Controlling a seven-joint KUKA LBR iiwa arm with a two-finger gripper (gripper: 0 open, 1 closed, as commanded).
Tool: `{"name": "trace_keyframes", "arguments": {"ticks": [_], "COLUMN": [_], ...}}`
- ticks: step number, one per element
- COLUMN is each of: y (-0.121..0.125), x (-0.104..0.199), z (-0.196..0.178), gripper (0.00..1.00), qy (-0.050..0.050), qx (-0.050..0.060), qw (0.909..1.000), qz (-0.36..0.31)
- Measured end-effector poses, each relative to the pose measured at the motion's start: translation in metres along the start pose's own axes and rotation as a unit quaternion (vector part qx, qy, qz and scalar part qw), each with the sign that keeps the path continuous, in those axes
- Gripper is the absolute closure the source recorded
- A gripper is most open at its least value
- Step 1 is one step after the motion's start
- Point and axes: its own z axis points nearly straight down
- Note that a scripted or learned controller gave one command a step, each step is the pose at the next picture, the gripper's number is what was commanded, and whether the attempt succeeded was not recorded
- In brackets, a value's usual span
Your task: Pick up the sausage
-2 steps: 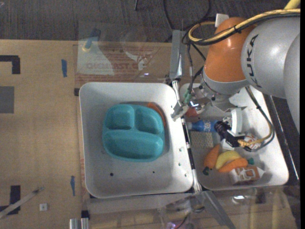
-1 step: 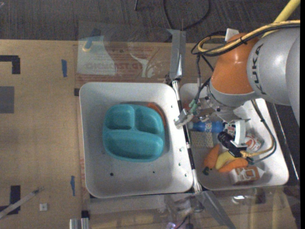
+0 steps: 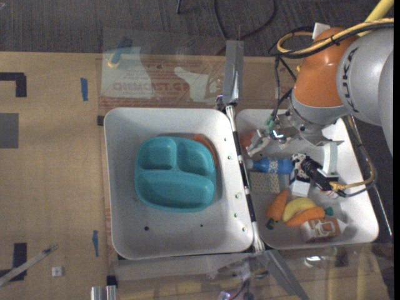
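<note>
Grey arm with orange band over the right bin [image 3: 365, 227], gripper [image 3: 275, 144] low at its upper left, grip state impossible to tell, reddish sausage [image 3: 249, 139] just beside it, teal divided tray [image 3: 175, 172] in the left bin [image 3: 119, 136], banana [image 3: 297, 207] and carrots [image 3: 305, 216] nearer the front.

A: What is seen carrying everything?

B: A tan bench [image 3: 56, 186] is seen, on which two shallow white bins are set side by side, their inner rims touching. The left bin [image 3: 125, 230] is the larger in view; the right bin [image 3: 365, 227] is partly covered by the arm.

A: What else is laid directly on the bench top?

B: A clear sheet with reversed lettering [image 3: 156, 80] is laid just behind the left bin. Blue tape strips [image 3: 84, 89] and black square marks [image 3: 15, 83] are fixed to the surface at the left. A thin grey stick [image 3: 28, 262] is laid near the front left corner.
</note>
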Motion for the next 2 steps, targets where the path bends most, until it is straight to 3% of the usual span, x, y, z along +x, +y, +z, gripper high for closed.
{"name": "trace_keyframes", "arguments": {"ticks": [1, 2], "y": [0.0524, 0.0602], "x": [-0.0625, -0.0599], "z": [0.0350, 0.0436], "gripper": [0.00, 0.00], "qy": [-0.003, -0.002], "qx": [-0.011, -0.015], "qw": [0.9999, 0.9998], "qz": [0.003, -0.010]}}
